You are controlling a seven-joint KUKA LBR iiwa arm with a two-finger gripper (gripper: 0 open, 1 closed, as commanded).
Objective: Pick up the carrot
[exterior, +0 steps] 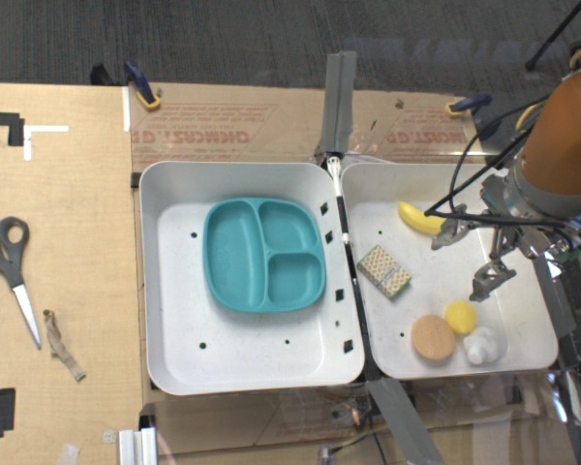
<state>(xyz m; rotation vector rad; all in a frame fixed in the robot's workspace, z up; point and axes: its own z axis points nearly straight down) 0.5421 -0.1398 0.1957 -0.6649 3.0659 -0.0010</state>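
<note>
My gripper (468,258) hangs over the middle of the right bin (368,198), open, with nothing between its fingers. One fingertip (447,236) is close to a yellow banana (418,219) at the bin's back. The other fingertip (487,282) is just above a small yellow lemon-like ball (460,316). A patterned tan box (384,270) lies left of the gripper. At the bin's front sit a round tan piece (433,338) and a small white lump (481,349). The arm's orange band (562,134) and wrist cover the bin's far right side.
The left bin (160,260) holds a teal divided plate (266,255). Scissors (12,264) lie on the cardboard at the far left. Cables run from the wrist across the right bin's back edge.
</note>
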